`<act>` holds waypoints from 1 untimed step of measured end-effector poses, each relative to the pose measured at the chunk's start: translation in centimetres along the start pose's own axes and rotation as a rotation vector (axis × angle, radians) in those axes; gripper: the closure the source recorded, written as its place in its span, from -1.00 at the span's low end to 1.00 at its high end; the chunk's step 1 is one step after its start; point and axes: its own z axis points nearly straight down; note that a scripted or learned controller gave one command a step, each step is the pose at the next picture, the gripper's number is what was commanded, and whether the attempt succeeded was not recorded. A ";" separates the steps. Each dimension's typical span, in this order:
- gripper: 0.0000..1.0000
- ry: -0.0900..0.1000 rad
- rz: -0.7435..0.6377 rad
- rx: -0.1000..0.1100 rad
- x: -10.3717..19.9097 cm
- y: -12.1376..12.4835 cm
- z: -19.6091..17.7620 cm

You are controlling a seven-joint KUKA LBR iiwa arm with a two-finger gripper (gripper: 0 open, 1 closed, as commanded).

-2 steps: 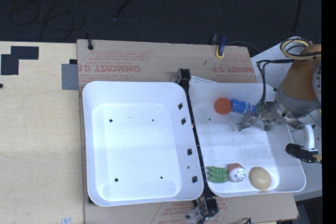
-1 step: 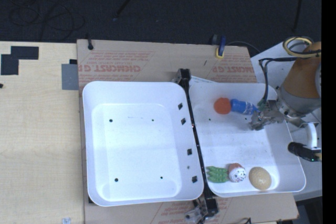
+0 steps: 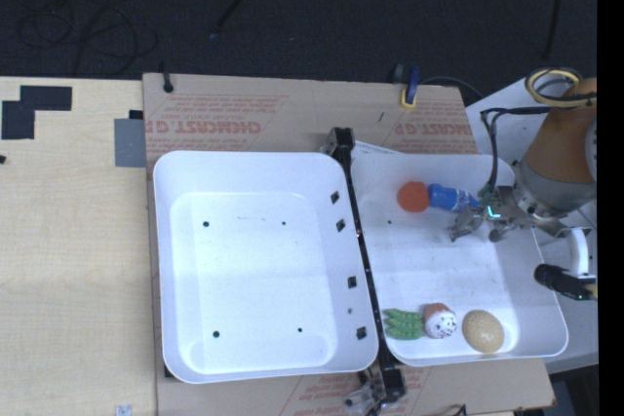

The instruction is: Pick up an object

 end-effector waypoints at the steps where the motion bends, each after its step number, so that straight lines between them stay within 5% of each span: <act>1: 1.00 0.000 0.003 0.000 -0.1 0.0 -1.0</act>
